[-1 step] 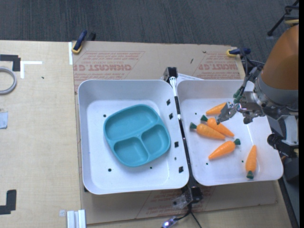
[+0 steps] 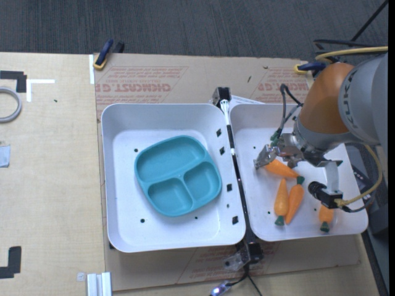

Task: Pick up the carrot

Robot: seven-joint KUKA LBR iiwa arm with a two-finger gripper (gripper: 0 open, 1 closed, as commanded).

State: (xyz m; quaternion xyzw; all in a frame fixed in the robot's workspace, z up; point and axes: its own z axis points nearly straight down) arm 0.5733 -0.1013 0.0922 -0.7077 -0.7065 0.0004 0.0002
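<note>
1. Carrots are lying in the right bin [image 2: 259,224]; one carrot [image 2: 282,169] is touching the claw [image 2: 269,157].
2. Claw is sitting low by that carrot's left end; I cannot tell if it is pinching.
3. Lifting is not done yet, I am guessing.
4. Blue tray [image 2: 178,175] is resting in the left bin [image 2: 117,165].
5. Both bins are sitting on the brown counter [image 2: 49,184], with dark floor [image 2: 185,11] far behind.

Glossy white plastic bins [image 2: 117,165] — matt cardboard [image 2: 148,82]
</note>
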